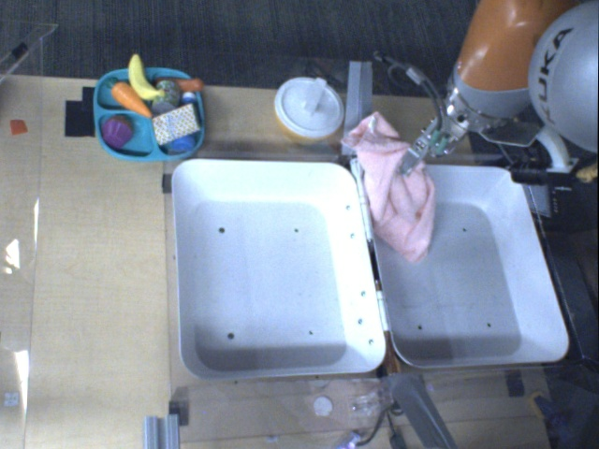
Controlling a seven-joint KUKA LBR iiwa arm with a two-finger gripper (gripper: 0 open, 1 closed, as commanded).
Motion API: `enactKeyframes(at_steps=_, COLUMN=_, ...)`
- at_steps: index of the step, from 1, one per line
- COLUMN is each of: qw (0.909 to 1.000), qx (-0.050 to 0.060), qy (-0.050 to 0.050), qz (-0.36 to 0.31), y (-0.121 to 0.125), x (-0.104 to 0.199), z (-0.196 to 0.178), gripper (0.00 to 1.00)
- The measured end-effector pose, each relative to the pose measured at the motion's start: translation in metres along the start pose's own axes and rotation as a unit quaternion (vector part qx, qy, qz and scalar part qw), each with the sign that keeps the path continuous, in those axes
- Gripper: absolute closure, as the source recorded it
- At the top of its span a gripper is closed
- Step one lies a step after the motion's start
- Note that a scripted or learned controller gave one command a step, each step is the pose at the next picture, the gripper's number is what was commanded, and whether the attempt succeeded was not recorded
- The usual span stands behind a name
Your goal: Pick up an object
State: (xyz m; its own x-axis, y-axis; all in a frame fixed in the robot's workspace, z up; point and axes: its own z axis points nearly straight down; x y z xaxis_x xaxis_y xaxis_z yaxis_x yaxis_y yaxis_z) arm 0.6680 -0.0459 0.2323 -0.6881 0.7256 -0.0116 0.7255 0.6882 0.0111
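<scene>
Reaching in from the right, the grey arm [552, 54] with its orange band [505, 26] carries the gripper [412, 165] down over the far left corner of the right bin [524, 279], where its tip sits against the upper part of a pink cloth [398, 195]. The tip is small and partly sunk into the folds, so whether its fingers are apart or closed on the fabric cannot be told. The pink cloth is bunched and drapes from the far rim near the divide between the 2 bins down onto the right bin's floor, hugging that bin's left wall; its upper end spills a little past the far rim onto the bench. Just beside it, across the shared edge, lies the left bin [187, 251], its white floor marked with a few dark dots. Beyond the left bin's far right corner, on the wooden bench [84, 251], stands a round white-lidded container [309, 108] with a yellowish base, close to the cloth's upper end but apart from it. Farther along the bench's far edge, near the left bin's far left corner, rests a blue compartment tray [103, 143] holding toy food: a yellow banana [140, 79], an orange carrot [129, 98], a purple piece [117, 131] and a speckled block [176, 123].
</scene>
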Motion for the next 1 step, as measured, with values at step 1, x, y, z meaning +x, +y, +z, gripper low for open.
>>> enactKeyframes(at_steps=1, qw=0.9999, qx=0.003, qy=0.003, qz=-0.014, y=0.0027, x=0.0164, z=0.0397, gripper=1.0)
